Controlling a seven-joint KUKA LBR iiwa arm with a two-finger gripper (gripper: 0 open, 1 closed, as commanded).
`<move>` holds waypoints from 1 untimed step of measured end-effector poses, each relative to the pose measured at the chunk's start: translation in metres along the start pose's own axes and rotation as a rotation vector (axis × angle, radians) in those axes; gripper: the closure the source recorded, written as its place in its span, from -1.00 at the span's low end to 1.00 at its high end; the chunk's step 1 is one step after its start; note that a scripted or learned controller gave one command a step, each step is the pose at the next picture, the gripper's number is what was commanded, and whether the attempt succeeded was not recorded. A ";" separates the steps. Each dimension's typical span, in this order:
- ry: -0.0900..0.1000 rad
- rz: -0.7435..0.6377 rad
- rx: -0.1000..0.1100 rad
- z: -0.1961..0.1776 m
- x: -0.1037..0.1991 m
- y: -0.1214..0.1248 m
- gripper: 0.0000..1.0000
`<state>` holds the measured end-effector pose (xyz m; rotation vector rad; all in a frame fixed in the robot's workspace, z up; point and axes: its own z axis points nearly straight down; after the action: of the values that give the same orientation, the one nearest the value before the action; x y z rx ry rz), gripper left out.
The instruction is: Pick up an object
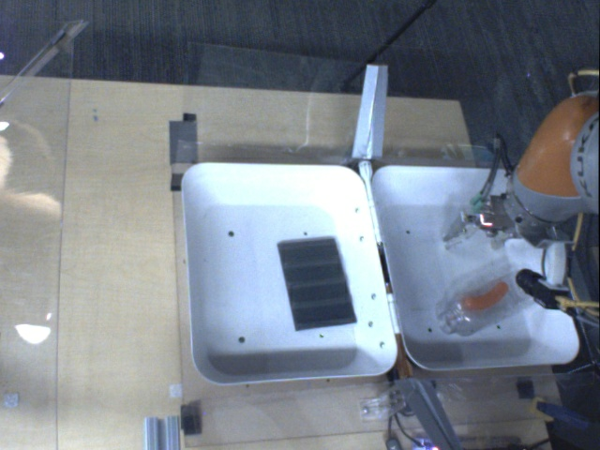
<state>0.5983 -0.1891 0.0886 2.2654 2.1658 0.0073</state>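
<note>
The end effector [483, 218] hangs over the right bin [417, 251], its grip state impossible to tell. A clear plastic bottle [476, 305] lies nearby, ungrasped. Approach step: next comes descending squarely onto the bottle.

A pale wooden tabletop [112, 279] fills most of the frame's left and middle, with dark carpeted floor [234, 7] across the top. Two shallow white bins sit side by side on it, touching along their inner edges: the left bin [216, 251] at centre, the right bin [422, 204] toward the frame's right. A metal bar [370, 115] runs from the seam between them toward the top of the frame. Small black brackets [185, 139] sit at the left bin's upper left corner, and another [190, 420] below its lower left corner. A clear plastic sheet [37, 157] covers the tabletop's left part, catching bright reflections.
</note>
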 end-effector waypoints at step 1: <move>0.000 -0.063 -0.002 -0.002 -0.001 -0.091 -1.00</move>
<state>0.5075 -0.1857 0.0898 2.1947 2.2351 0.0092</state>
